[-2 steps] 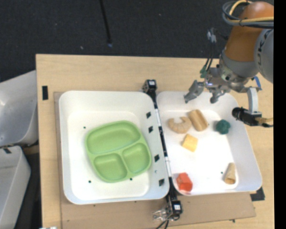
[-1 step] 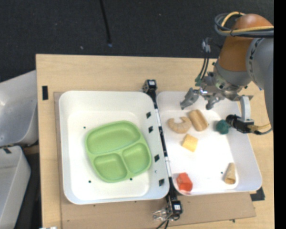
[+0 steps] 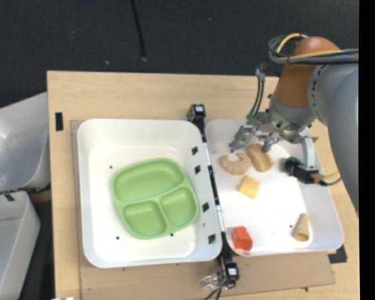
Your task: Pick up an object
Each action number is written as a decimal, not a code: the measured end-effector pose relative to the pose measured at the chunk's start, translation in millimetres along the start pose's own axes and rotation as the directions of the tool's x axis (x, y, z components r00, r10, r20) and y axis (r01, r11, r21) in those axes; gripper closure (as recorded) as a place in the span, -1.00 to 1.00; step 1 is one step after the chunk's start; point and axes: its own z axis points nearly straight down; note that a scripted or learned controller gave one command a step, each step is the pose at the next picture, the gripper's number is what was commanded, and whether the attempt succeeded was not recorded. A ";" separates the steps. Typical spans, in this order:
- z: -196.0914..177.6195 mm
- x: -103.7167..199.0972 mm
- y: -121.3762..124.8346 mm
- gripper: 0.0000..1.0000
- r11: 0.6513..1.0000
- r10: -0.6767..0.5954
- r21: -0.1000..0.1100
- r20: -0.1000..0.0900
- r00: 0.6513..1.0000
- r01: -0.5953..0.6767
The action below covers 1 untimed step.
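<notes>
Jaws (image 3: pixel 256 139) spread fairly wide, grey fingers splayed to either side, nothing between them; they hang low over the far end of the right bin (image 3: pixel 319 214), just above a tan bread roll (image 3: pixel 260 158). Roll lies tilted, touching or nearly touching a curled croissant-like piece (image 3: pixel 235 163) on its left. Just nearer the camera sits a yellow cheese-like block (image 3: pixel 249 187). Well apart from these: an orange-red block (image 3: pixel 241 239) at the near corner by the divider, and a small beige cone (image 3: pixel 301 227) toward the near right. Left bin (image 3: pixel 87 230) carries a green divided plate (image 3: pixel 155 196). Both bins rest on the wooden tabletop (image 3: pixel 62 99). Judgement: roll is likely the target. Probably a light toy food, stiff or slightly giving, with a smooth rounded skin that may slip. Best taken across its short width at mid-length; the croissant crowding one side could foul a finger.
</notes>
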 end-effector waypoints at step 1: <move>34.4 -1.2 1.1 -1.00 1.000 0.002 -0.006 0.001 1.000 -0.002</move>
